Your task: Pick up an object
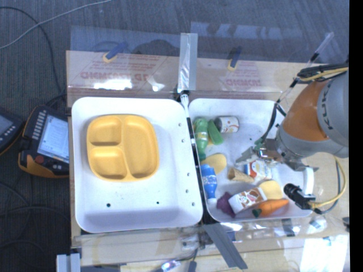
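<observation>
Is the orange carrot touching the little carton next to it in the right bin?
Touching. The camera view shows the carrot lying right against the lower edge of the carton, with no bin floor visible between them.

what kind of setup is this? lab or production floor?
Most likely a robotics lab bench for grasping trials: two white bins side by side, toy food such as a carrot and a yellow divided plate, and a teach pendant lying on carpet.

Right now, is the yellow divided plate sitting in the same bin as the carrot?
No, the yellow plate lies in the left bin, while the carrot lies in the right bin.
</observation>
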Motion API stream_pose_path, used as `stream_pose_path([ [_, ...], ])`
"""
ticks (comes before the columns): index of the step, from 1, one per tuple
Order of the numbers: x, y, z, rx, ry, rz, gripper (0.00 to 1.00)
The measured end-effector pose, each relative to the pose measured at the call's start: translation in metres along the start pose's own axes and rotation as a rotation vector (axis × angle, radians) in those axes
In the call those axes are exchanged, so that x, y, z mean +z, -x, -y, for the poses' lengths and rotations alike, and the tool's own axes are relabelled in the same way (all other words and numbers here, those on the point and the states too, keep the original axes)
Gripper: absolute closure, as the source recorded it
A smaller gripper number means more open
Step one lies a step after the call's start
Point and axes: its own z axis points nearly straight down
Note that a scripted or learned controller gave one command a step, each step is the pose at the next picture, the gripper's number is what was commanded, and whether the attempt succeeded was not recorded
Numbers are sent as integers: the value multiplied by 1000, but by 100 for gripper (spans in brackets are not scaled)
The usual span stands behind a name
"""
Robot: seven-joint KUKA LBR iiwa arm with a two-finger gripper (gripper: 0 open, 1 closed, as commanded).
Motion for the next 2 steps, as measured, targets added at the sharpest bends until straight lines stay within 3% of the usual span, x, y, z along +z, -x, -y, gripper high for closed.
stream_pose_path([
  [1,0,-6,12,171,2,-6,0],
  [2,0,-13,12,240,1,-3,0],
])
